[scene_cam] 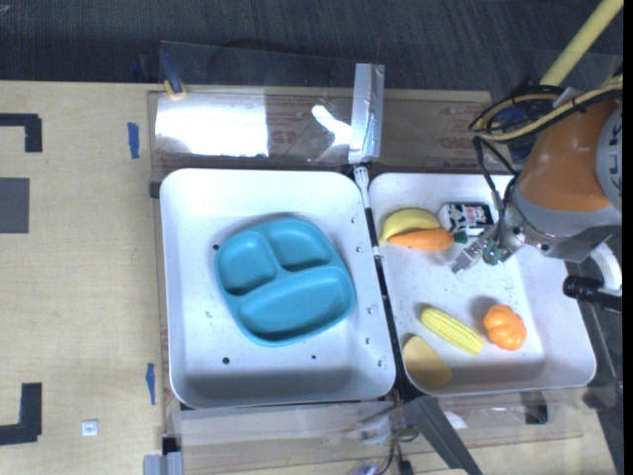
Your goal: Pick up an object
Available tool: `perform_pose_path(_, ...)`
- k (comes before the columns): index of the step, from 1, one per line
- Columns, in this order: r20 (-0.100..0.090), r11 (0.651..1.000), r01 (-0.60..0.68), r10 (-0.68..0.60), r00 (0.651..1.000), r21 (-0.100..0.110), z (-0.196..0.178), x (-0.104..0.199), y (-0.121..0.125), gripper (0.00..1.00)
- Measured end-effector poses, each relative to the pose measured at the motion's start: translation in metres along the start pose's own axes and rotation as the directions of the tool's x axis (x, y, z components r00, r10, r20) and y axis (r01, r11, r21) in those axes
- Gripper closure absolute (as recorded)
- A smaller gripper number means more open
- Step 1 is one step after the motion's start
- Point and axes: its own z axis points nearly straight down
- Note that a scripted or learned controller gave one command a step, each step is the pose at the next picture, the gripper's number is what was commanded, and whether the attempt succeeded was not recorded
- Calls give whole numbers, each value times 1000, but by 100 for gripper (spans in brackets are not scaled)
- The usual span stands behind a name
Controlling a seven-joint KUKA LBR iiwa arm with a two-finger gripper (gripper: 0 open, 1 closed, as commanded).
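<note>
Orange carrot (427,238) lying flat against yellow banana (407,223), corn cob (451,330), small orange pumpkin (505,327), right bin (554,369)

A blue three-compartment plastic plate (285,279) lay in the left white bin (188,364); the metal gripper (479,254) hovered beside an orange carrot (423,238).

A pale wooden bench top (74,295) is stretching across the left, carrying black tape marks (22,132) and small blue tape strips (133,140). Dark grey carpeted floor (297,13) is showing beyond it. Glare is shining off a clear plastic sheet (247,117).
</note>
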Motion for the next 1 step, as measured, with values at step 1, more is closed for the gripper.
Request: perform_pose_path(1,-5,994,108,-108,994,6,-58,-49,29,100)
